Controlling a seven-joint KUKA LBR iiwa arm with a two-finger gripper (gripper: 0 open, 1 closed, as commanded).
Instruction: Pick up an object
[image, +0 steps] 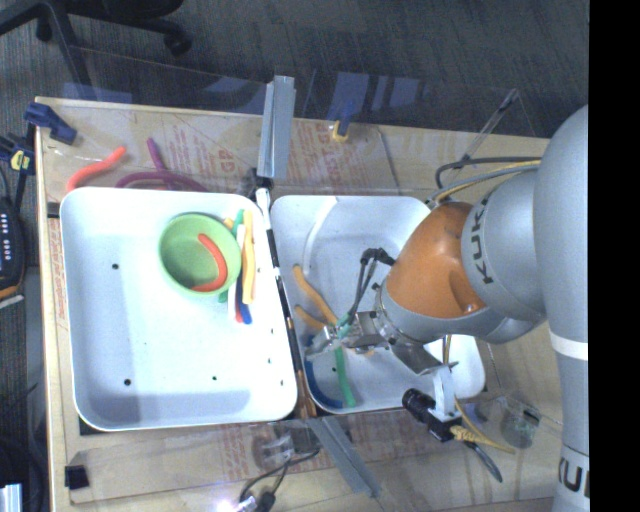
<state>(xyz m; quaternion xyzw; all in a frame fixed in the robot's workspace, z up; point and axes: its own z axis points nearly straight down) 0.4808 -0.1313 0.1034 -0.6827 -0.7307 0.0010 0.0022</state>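
Reaching in from your right, the arm (520, 250) hangs low over the right bin (300, 225), its gripper (345, 335) down among the clutter at the bin's left side. You cannot tell the state of its jaws. Just beside it lie a green stick (343, 378), an orange piece (312, 297) and a blue strip (318, 392). In the left bin (100, 330) a green bowl (190, 255) holds a red curl (214, 262).

My arm, bent low from the right

My grey arm (545, 230) comes in from the right and folds down, orange band (432, 275) above the wrist, with my gripper (338, 335) pointed down and leftward (whether it is parted or closed I cannot tell from this angle).
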